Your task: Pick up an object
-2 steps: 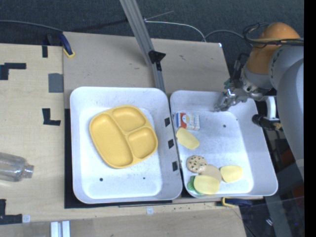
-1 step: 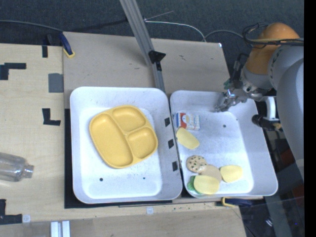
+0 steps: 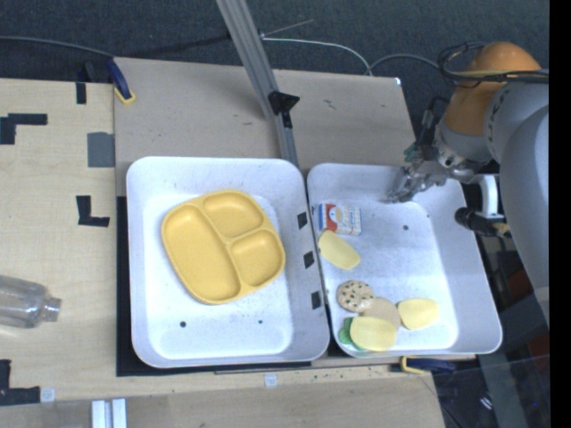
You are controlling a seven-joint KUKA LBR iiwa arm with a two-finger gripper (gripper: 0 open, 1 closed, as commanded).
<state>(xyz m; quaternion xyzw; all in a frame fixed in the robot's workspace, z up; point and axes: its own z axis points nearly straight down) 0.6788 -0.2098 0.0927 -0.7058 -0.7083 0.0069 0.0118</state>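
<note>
Gripper position: the grey arm's two-finger gripper (image 3: pixel 403 188) hung low over the far part of the right shallow white bin (image 3: pixel 464 266), near its back wall. Whether the fingers were apart or together could not be told, as they were small and blurred at that angle; nothing was visible between them.

Right bin contents:
- a small white carton with a blue and red label (image 3: pixel 340 218), lying near the bin's left wall;
- a pale yellow oval piece (image 3: pixel 339 251), just in front of the carton;
- a round brown speckled cookie (image 3: pixel 355 295);
- a cluster of yellow, tan and green play-food pieces (image 3: pixel 385 323) at the near edge.

Left bin (image 3: pixel 152 328) contents: a yellow three-compartment plastic tray (image 3: pixel 223 244), tilted in plan.

A clear plastic bottle (image 3: pixel 25 302) lay on the wooden worktop (image 3: pixel 53 230), left of both bins.
</note>
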